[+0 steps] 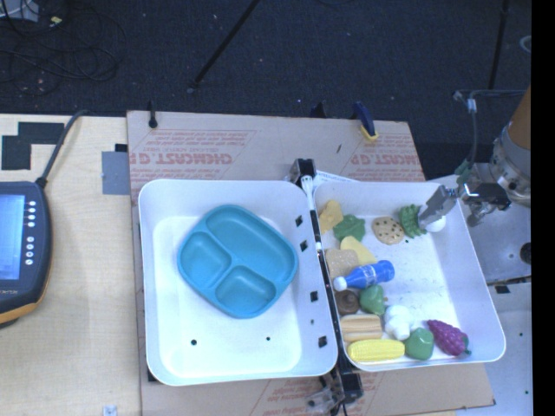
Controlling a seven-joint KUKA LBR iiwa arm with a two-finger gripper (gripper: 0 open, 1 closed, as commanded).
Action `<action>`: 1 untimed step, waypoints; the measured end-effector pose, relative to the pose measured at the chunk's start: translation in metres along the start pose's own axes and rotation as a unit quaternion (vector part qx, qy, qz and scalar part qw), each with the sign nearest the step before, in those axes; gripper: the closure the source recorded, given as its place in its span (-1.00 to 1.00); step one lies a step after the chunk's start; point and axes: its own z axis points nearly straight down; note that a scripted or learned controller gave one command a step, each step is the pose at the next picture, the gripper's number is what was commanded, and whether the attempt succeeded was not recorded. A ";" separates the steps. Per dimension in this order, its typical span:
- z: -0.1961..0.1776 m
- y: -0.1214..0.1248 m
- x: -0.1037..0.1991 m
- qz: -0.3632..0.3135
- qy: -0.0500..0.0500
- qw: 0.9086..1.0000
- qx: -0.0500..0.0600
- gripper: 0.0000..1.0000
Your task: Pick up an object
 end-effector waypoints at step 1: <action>0.119 -0.017 0.051 -0.001 0.003 1.000 0.006 -1.00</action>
